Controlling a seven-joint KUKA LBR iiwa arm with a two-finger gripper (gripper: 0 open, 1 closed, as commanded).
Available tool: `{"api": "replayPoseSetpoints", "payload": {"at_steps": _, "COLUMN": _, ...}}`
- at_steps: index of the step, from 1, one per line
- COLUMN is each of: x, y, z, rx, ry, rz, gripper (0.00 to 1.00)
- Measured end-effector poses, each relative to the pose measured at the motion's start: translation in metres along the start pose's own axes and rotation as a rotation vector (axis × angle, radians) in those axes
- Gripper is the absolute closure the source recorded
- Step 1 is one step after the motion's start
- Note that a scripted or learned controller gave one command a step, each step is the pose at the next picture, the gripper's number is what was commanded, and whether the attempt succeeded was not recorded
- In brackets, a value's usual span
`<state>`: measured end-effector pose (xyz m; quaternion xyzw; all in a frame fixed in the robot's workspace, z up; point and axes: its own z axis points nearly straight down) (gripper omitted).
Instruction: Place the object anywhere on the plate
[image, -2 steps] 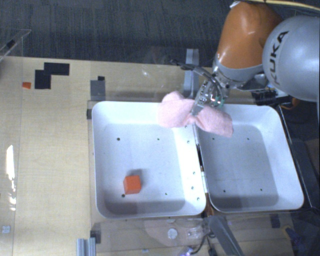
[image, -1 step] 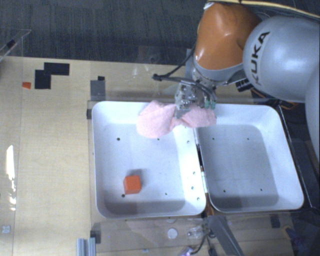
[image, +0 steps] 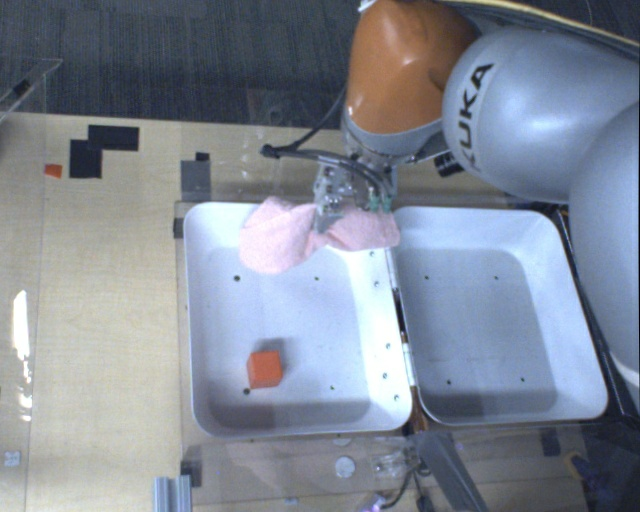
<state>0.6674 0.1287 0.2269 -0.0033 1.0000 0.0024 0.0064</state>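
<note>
Bench (image: 100, 330) of pale wood lies farthest left of the pincer, carrying black angular marks (image: 100, 148) and a tiny orange square (image: 52, 171) up near its far edge, level with the pincer and well off to its left. Next comes the left bin (image: 215, 400), a shallow white tray; an orange block (image: 265, 369) sits on its floor, below and to the left of the pincer and well apart from it. Higher in that bin, a pink cloth (image: 272, 243) is bunched up at the far rim, its bulk lying just left of the pincer and a flatter flap spreading just right of it, over the wall shared with the neighbouring tray. The pincer (image: 335, 212) itself comes straight down at the middle of that cloth, its fingers (image: 327, 205) drawn narrow with pink fabric gathered between them, so the cloth appears to be pinched there. Directly above the pincer is the orange band (image: 400, 65) of the arm, and the grey KUKA body (image: 540, 110) sweeps off to the right. Below and to the right of the pincer lies the right bin (image: 500, 310), white like the other.
</note>
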Motion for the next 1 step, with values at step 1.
{"api": "replayPoseSetpoints", "payload": {"at_steps": 1, "x": -0.0002, "y": -0.0003, "z": -0.0005, "rx": 0.000, "ry": -0.001, "rz": 0.001, "gripper": 0.00}}
